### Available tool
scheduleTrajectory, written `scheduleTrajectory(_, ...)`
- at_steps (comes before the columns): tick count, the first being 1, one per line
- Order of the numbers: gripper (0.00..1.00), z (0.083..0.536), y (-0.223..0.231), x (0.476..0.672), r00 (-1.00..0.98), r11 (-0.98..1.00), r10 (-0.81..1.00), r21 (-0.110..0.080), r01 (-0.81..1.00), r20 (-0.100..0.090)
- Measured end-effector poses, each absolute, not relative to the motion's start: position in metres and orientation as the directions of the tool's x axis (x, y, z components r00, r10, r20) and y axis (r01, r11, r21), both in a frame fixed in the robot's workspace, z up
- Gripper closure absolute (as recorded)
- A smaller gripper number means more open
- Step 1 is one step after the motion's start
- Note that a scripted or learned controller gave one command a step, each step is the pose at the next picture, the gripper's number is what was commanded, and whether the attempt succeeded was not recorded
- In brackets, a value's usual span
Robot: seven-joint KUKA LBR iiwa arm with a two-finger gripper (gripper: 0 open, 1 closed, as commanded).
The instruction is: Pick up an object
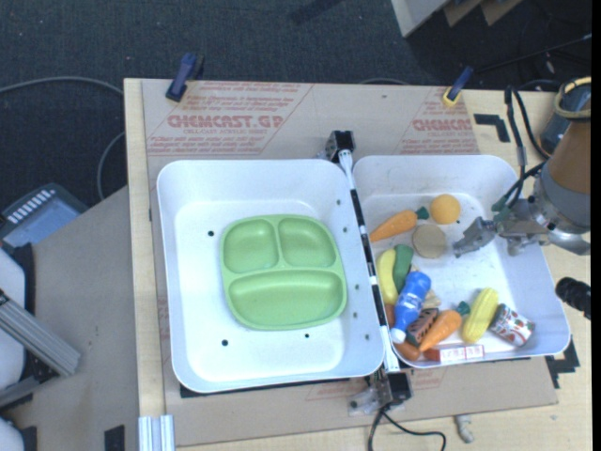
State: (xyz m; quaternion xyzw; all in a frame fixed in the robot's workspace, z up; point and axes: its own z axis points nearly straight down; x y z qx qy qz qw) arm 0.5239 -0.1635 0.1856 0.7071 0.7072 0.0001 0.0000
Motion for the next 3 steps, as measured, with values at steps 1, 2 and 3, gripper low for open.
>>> scheduleTrajectory(1, 0.0, 0.109, -0.128, 0.611, -0.001, 0.001, 1.0, 0.005, 1.0, 0.001)
scheduleTrajectory(2, 0.0, 0.087, -0.15, 0.658, -0.001, 0.001, 1.0, 0.001, 1.0, -0.001)
scheduleTrajectory(3, 1.0, 0.097, -0.15, 0.658, -0.002, 0.002, 1.0, 0.003, 1.0, -0.003)
